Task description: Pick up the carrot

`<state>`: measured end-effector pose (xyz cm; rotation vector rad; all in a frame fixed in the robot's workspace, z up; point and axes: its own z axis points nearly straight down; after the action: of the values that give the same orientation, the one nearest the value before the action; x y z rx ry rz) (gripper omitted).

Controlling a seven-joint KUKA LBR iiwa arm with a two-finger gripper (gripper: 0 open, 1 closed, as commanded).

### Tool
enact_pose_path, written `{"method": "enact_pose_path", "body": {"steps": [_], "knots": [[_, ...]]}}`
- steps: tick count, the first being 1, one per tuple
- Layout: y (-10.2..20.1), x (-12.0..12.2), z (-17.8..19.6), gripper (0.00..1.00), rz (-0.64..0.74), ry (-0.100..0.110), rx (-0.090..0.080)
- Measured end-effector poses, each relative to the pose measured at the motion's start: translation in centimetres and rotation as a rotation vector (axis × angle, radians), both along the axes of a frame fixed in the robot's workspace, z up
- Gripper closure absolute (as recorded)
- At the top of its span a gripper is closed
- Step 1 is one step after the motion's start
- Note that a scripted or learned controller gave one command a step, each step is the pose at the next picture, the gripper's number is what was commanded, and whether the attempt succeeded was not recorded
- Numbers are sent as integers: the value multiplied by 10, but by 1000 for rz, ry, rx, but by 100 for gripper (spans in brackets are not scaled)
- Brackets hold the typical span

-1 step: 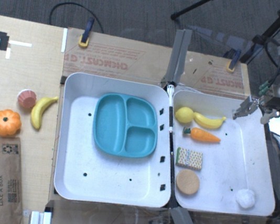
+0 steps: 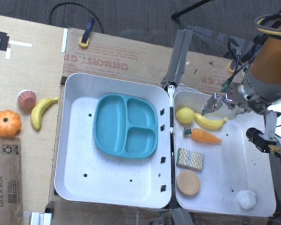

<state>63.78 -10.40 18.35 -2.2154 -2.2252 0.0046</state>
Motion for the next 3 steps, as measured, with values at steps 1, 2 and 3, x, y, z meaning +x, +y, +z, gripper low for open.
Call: {"method": "enact_pose_path", "body": {"steps": [1,2,3], "knots": [[-3,-12,-91,0,238,-3,1],[-9,-94,-92,0,269,-2,2],[-29,-134,-92,0,523,-3,2]]}}
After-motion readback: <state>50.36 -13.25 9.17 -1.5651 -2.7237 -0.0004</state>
